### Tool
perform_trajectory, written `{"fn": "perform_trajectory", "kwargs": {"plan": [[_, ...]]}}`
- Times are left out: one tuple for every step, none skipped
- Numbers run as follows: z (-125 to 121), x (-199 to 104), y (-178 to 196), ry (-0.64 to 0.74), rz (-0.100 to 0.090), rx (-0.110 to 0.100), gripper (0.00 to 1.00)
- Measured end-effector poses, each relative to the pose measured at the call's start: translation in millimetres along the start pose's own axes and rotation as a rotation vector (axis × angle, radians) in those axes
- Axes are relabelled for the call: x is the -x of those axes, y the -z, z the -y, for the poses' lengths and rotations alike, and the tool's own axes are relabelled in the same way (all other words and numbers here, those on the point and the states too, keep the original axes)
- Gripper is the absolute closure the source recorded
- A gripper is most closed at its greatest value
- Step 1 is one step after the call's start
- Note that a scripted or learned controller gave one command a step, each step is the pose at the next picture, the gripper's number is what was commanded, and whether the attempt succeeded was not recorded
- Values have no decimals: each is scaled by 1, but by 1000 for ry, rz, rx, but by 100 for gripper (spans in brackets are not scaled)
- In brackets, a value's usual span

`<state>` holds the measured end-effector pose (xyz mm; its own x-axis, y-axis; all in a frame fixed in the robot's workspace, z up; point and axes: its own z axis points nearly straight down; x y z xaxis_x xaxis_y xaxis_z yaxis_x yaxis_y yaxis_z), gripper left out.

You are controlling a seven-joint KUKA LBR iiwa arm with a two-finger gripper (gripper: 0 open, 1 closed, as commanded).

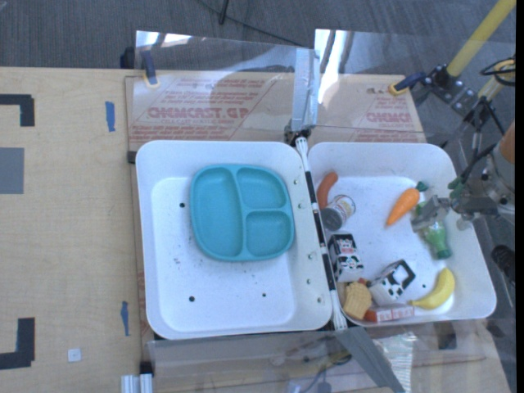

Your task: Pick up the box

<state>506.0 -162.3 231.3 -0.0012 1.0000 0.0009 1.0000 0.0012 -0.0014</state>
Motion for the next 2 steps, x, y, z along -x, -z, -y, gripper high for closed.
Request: {"fn": "perform_trajectory", "kwargs": {"plan": [[22,-42,-142,42,2,13,0],[6,26,-21,-18,2,2,0]]}}
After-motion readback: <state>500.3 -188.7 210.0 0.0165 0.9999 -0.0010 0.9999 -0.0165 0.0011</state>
